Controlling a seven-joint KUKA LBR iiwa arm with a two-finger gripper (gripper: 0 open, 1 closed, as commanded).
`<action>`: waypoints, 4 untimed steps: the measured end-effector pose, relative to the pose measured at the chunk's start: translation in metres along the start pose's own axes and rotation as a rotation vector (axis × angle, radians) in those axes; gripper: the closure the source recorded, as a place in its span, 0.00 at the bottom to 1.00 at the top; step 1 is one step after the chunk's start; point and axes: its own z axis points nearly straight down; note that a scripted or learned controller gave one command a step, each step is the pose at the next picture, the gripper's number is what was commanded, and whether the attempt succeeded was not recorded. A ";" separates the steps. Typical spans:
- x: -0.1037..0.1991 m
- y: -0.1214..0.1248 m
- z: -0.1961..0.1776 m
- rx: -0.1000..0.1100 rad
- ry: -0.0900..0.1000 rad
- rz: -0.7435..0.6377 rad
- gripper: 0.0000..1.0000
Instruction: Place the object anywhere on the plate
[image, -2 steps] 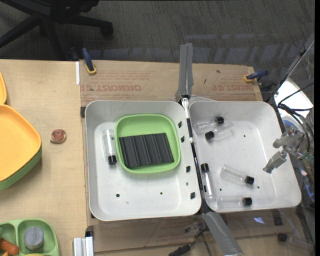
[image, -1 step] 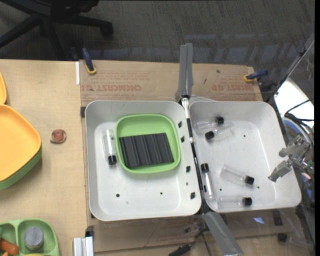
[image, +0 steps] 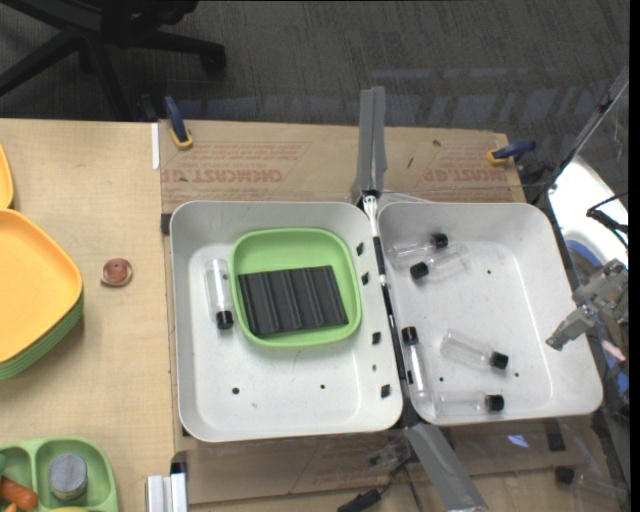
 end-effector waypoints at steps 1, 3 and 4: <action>0.000 0.000 -0.006 0.002 0.003 0.088 0.00; 0.000 -0.001 -0.013 0.002 0.004 0.194 0.00; 0.000 -0.001 -0.016 0.003 0.004 0.265 0.00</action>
